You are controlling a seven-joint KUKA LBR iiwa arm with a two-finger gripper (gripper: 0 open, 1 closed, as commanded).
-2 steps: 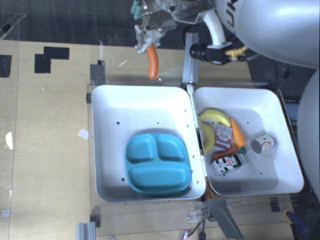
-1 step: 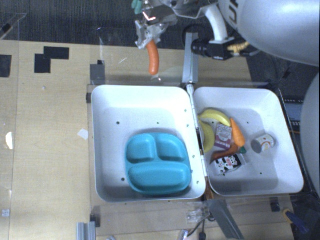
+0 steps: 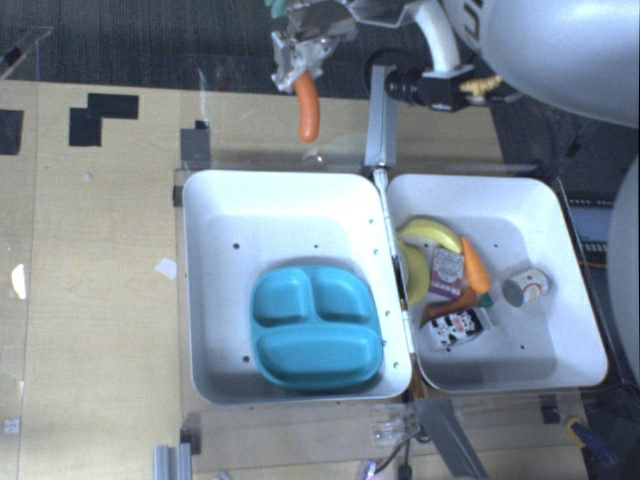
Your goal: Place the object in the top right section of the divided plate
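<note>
The arm is cut off by the frame's top and right edges. The small package under the carrot is too blurred to read.

Wooden bench carries 2 white bins: left bin, right bin, touching.

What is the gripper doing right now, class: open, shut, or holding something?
Gripper: shut on the orange hot dog, which hangs from its fingers above the far rim of the left bin.
</note>
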